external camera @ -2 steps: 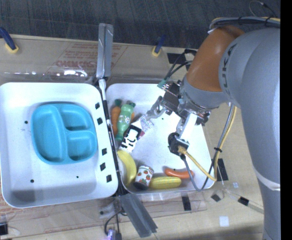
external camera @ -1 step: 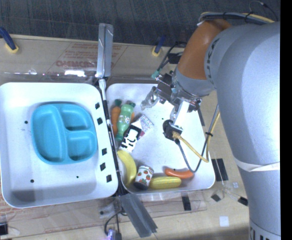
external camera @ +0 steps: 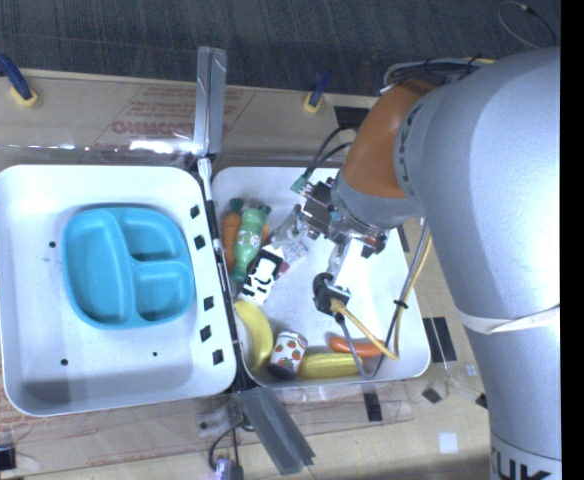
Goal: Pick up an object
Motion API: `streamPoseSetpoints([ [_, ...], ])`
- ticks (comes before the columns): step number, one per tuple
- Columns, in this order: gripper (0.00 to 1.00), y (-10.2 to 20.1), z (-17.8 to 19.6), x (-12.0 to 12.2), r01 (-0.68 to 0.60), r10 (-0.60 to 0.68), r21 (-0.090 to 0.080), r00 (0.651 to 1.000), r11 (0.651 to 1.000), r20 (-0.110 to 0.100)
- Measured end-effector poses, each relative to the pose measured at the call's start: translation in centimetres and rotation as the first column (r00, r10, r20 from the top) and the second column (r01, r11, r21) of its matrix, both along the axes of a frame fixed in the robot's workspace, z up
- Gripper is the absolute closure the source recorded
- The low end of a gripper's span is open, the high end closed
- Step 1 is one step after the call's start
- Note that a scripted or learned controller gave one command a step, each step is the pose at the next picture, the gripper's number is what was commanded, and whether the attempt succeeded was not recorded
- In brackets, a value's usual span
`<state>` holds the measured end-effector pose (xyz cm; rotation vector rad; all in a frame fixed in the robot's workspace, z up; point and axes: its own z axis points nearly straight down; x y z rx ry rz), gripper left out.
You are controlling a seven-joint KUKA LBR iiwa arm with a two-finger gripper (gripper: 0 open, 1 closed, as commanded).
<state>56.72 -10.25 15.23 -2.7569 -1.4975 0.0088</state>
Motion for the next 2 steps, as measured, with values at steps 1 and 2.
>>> streamPoseSetpoints([
  [1,0.00,4.8,3.9,3.3,0.271,-0.271,-0.001,0.963,0.963,0.002],
  [2,0.00,1.4,14.8,8.0,0.237,-0.237,0.000,0.971,0.971,0.004],
])
